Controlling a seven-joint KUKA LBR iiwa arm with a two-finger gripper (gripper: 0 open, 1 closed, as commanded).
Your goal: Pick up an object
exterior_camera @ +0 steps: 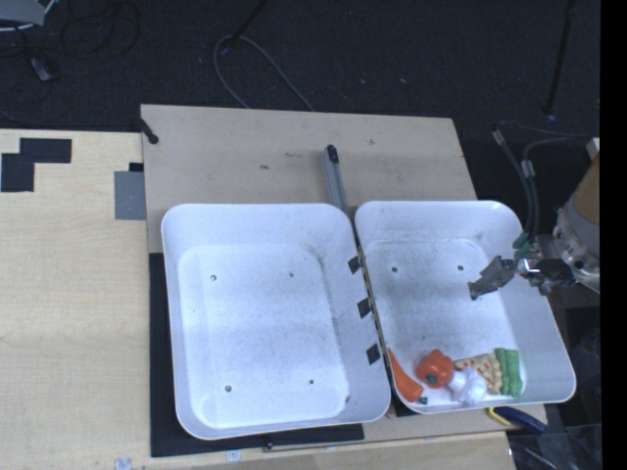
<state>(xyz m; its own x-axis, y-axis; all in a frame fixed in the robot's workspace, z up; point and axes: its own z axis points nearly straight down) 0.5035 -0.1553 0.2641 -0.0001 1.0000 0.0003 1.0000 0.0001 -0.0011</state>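
Observation:
The right bin (431, 225) holds a cluster of small objects in its near corner. These are a red-orange rounded piece (436, 368), a slim orange piece (405, 380) against the left wall, a white lump (469, 390), a tan piece (481, 367) and a green piece (508, 371). My gripper (489, 281) hangs over the right side of this bin, near its right wall and well behind the cluster. It appears as a dark tip, and nothing shows in it.
The left bin (255, 262) lies beside the right one, with black clips (364, 306) along the shared edge. A grey bar (334, 176) lies on the board behind the bins. Cables (529, 189) run near the arm at right.

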